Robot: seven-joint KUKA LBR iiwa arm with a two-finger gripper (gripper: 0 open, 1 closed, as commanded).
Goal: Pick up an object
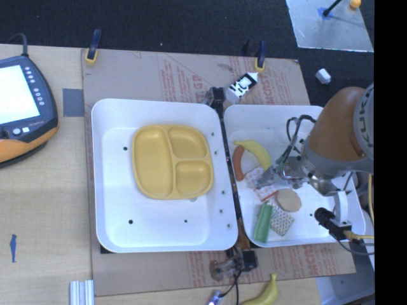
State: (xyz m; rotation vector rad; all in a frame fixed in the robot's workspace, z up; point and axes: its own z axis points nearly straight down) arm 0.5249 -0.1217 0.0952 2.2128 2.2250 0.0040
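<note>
Right bin (299,237): banana (254,151), red sausage (238,162), green cylinder (262,222), tan disc (289,201), patterned packet (281,222). Gripper (275,182) sits above a crumpled wrapper (262,176); jaws' state cannot be told. Wrapper likely light, soft, slippery; pinch a raised fold.
</note>
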